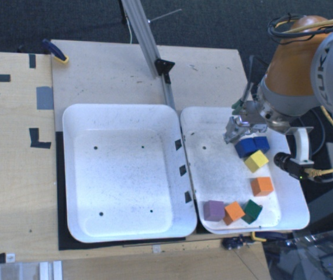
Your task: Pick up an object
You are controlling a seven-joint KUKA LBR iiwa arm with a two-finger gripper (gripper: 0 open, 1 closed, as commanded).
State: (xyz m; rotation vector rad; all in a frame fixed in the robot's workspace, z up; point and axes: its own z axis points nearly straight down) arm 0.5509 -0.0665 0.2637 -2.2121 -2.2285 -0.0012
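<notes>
**Six blocks, all in the right bin**

My gripper (236, 130) hangs low over the right bin (204, 156), just beside the blue block (253, 145); whether it is open or closed, I cannot tell. Likely lining up on blue, the nearest piece. Yellow block (257, 160) touches blue, so crowding is a risk. Orange block (262, 186) sits apart. Purple block (214, 210), second orange block (233, 212) and green block (252, 211) cluster at the front wall. Left bin (73, 121) beside.

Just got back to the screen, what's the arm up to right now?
The arm has its tool down in the right bin, at the upper end, right beside the blue block. Nothing shows between its fingers. The yellow block, two orange blocks, the purple block and the green block lie untouched.
</notes>
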